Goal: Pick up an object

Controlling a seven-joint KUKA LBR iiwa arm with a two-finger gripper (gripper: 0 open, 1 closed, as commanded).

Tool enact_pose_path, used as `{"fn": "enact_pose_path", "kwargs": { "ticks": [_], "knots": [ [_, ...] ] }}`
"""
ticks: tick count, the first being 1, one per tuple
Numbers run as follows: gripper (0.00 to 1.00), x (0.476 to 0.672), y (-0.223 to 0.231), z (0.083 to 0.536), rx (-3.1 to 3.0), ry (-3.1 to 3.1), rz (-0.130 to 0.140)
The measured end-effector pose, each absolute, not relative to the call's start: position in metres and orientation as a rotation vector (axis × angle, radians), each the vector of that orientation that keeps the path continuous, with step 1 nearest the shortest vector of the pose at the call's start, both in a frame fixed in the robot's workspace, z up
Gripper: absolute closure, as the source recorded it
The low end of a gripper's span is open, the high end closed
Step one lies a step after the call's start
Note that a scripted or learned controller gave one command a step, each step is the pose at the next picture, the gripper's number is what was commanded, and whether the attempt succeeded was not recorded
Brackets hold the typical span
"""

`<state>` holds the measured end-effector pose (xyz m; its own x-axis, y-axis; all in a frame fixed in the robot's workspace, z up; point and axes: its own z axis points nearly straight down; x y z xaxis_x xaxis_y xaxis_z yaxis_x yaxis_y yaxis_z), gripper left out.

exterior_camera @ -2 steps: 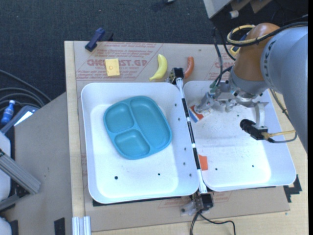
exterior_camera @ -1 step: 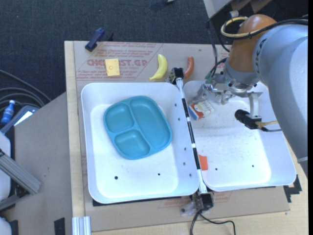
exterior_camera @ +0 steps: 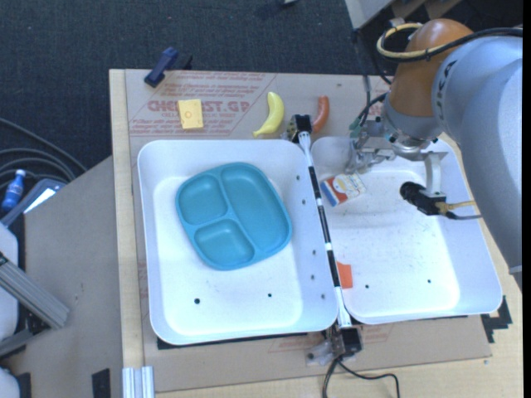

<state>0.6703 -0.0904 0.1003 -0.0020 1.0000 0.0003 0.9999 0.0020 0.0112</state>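
Hanging over the right bin (exterior_camera: 415, 272), right of the blue plate (exterior_camera: 233, 214), with the jaws down just at the far edge of a small white carton (exterior_camera: 343, 188). Could not tell how wide apart, nor whether closed on anything. Found the carton right of the plate, across the bin walls; a banana (exterior_camera: 270, 114) beyond the plate, on the surface (exterior_camera: 216, 81).

Small carton (exterior_camera: 343, 189) — white with red and blue print, lying flat and a bit skewed in the upper left part of the right bin (exterior_camera: 406, 259), near its left wall. Blue three-compartment plate (exterior_camera: 234, 214) — right side up, turned diagonally, in the middle of the left bin (exterior_camera: 241, 301). Small orange block (exterior_camera: 344, 275) lies by the right bin's left wall, well below the carton.
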Motion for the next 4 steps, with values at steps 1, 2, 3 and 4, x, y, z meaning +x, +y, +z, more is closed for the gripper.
{"fn": "enact_pose_path", "kwargs": {
  "ticks": [1,2,3,4],
  "knots": [
    [0.00,0.670,-0.090,0.100,2.214,2.219,0.012],
    [1.00,0.671,-0.090,0.111,2.211,2.218,0.014],
    [0.00,0.671,-0.090,0.110,2.211,2.217,0.013],
    [0.00,0.666,-0.094,0.085,2.222,2.223,-0.003]
  ]
}}
